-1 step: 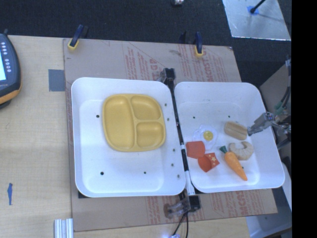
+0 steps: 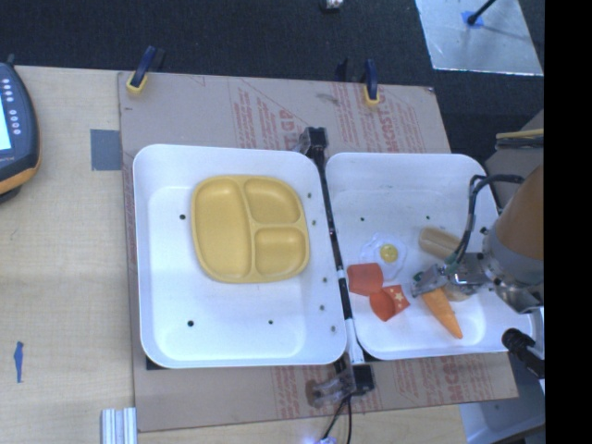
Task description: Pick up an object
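The right bin (image 2: 398, 178) holds several toy foods: a fried egg (image 2: 387, 252), a tan cylinder (image 2: 437, 240), a red block (image 2: 364, 277), a smaller red-orange piece (image 2: 390, 302) and an orange carrot (image 2: 446, 315). My gripper (image 2: 430, 282) reaches in from the right and sits low in this bin, just over the carrot's upper end and right of the red pieces. Nothing can be seen lifted off the bin floor.
In the left bin (image 2: 148, 248) lies a yellow divided plate (image 2: 250, 227). A black divider bar (image 2: 326, 220) runs between the bins. Blue and yellow clamps (image 2: 370, 86) grip the board's far edge. A control pendant (image 2: 14, 128) rests at the far left.
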You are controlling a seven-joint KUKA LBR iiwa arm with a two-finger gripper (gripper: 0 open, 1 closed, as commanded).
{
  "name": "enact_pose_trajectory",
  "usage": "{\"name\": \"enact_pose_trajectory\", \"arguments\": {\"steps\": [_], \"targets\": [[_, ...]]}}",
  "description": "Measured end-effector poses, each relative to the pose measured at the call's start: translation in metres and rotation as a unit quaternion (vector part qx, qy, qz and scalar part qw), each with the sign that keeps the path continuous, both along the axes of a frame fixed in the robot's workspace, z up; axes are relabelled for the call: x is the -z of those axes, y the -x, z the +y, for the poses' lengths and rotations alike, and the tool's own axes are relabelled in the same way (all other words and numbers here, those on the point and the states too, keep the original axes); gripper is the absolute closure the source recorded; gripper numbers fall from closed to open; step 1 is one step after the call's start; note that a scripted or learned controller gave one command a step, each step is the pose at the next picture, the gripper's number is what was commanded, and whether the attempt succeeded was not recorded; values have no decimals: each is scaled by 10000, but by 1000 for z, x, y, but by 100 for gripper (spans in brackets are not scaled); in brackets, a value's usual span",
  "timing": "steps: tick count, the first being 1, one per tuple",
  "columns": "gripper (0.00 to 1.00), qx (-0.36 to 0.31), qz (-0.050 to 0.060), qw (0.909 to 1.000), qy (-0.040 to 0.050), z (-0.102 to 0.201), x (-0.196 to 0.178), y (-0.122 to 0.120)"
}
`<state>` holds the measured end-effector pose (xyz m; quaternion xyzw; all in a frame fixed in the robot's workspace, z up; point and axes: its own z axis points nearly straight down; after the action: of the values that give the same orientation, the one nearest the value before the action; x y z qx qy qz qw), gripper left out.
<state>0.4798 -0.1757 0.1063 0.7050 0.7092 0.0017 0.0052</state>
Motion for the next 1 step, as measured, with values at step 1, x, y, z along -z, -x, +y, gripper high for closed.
{"name": "enact_pose_trajectory", "arguments": {"steps": [1], "targets": [[100,-7,-11,10000,5,-1,-11,-1]]}}
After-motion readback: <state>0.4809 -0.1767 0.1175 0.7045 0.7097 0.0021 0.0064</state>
